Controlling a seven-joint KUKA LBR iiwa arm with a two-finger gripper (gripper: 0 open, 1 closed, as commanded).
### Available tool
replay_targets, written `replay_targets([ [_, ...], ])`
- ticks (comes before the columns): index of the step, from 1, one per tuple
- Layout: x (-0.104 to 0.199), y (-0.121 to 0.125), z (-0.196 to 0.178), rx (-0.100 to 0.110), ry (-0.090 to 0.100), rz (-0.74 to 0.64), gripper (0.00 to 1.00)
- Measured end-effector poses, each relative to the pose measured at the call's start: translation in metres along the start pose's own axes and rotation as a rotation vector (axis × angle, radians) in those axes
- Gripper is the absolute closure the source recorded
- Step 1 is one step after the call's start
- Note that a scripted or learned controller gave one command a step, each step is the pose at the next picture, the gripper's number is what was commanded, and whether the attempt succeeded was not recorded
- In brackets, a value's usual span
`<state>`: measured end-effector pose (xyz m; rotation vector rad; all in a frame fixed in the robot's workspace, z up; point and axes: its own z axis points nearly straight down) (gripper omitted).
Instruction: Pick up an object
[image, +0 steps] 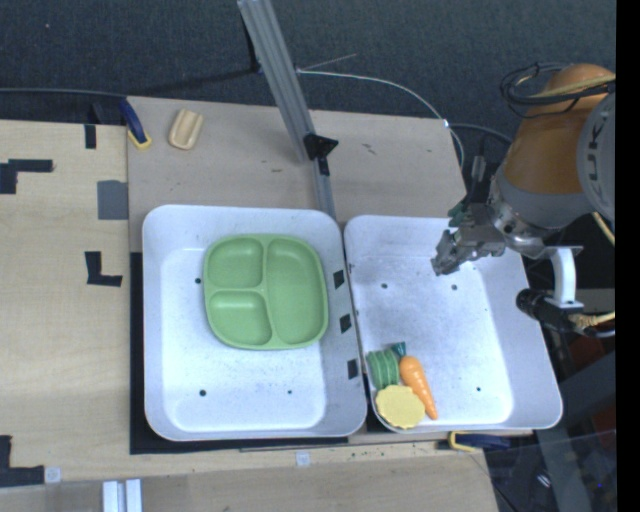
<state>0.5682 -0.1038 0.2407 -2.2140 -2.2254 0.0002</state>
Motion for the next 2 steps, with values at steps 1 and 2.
replay_targets([
  [1,0.044,-0.014,-0.003,0.001,0.000,0.000,1.00],
  [2,0.098,-0.022,-0.009,0.001,0.000,-0.002,1.00],
])
